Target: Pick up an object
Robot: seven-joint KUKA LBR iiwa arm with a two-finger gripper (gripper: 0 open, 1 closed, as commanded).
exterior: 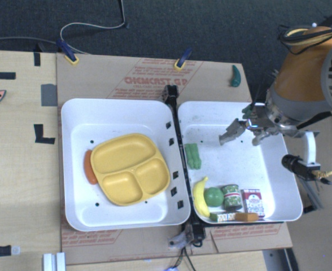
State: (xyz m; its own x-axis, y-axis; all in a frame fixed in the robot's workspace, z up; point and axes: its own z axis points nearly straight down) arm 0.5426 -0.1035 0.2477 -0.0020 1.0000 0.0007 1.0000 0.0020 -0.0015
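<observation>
The gripper (244, 135) hung spread wide and empty at the right bin's (279, 174) twelve o'clock edge; the approach step was judged in hand. The green block (193, 156) lay at nine o'clock, apart from the rest. At six o'clock the banana (199, 195), green ball (213, 196), can (231, 196) and red box (252, 202) crowded together, hindering finger entry. Next: lower over the block.

Divided tray (130, 168) in left bin (75, 151); banana (199, 197), can (231, 196) in right bin (279, 174).
</observation>
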